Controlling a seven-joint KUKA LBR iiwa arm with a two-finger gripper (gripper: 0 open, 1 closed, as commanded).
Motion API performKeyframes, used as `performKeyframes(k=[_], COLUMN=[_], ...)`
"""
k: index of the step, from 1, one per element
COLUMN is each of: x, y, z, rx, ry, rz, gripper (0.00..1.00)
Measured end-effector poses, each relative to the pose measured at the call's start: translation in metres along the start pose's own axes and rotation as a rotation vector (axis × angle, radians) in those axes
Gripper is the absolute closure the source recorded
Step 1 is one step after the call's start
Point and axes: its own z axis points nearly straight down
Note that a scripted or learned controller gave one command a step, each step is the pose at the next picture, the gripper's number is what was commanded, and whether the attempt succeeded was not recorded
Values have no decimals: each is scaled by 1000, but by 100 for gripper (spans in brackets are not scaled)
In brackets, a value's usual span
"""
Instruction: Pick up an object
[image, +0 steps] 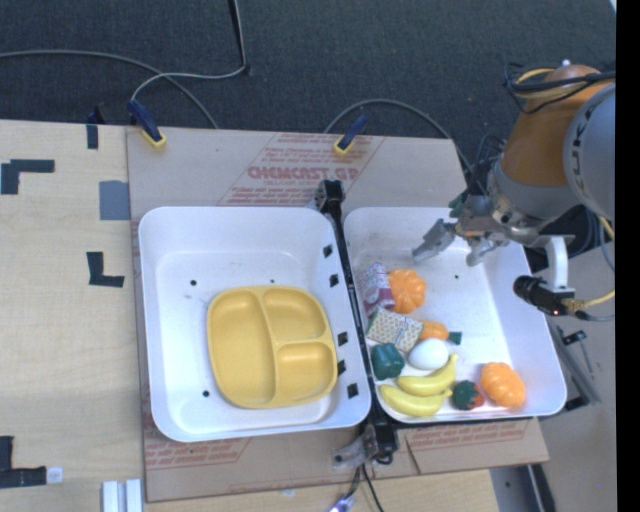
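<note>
Lettering "CHEMCAST" in red shows on the cardboard sheet (290, 172) at 12 o'clock of the bins; its smaller lines are unreadable. Gripper (457, 246) hangs with fingers spread and bare over the right bin (520, 330), at 2 o'clock of the small orange pumpkin (406, 289); the left bin (170, 300) carries a yellow divided plate (270, 345)

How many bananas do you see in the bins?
2. Both lie in the right bin, near its front edge: one banana rests just above the other banana, touching. Others could be hidden beneath the pile.
</note>
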Motion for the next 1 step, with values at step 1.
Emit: performKeyframes(k=[1], x=[21], y=[-4], z=[111], rx=[-5], ry=[-1], rz=[0], gripper=[0])
